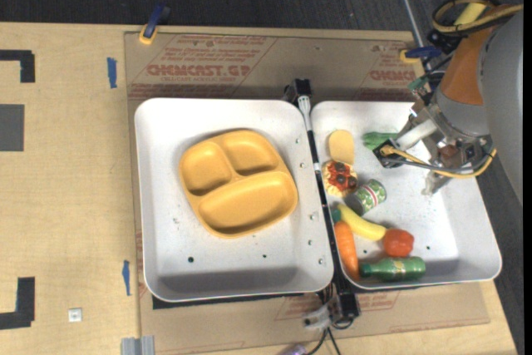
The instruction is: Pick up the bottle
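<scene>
Your green plastic bottle point(393, 267) lies at the right bin's front edge, well apart from the tool point(432, 170); can't tell its state.

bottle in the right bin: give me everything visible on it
The bottle is small and dark green with a red-and-yellow label band around its middle, glossy like plastic. It lies on its side along the near wall of the right bin, long axis left-right. Its left end meets the carrot; the tomato sits just behind it. The gripper is apart from it.
</scene>
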Tool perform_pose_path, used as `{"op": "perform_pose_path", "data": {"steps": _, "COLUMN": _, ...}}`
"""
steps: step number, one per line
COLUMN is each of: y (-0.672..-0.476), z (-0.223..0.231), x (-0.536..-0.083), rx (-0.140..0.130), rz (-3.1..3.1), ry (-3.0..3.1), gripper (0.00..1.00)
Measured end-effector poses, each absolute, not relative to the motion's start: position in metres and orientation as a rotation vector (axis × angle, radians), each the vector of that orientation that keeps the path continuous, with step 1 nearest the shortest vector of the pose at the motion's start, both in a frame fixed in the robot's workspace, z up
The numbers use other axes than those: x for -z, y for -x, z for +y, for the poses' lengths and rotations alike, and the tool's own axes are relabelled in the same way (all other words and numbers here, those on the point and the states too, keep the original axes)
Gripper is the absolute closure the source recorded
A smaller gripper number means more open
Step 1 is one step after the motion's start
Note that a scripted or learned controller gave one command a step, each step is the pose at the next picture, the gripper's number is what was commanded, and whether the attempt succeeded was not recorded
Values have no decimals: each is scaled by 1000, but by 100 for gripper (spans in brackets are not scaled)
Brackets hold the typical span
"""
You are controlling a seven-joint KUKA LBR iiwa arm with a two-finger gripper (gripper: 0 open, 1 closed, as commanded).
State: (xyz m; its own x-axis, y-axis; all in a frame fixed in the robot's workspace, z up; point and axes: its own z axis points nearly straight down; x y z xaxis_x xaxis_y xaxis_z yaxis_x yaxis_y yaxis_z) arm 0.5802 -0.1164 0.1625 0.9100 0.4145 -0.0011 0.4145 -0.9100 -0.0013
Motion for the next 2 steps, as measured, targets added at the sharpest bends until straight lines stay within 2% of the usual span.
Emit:
{"op": "perform_pose_path", "data": {"steps": 1, "y": -581, "z": -115, "x": -86, "rx": -1, "rz": -317, "ry": 3123, "gripper": 0}}
{"op": "perform_pose_path", "data": {"steps": 2, "y": -636, "z": 12, "x": -185, "rx": 3, "rz": -321, "ry": 3124, "gripper": 0}}
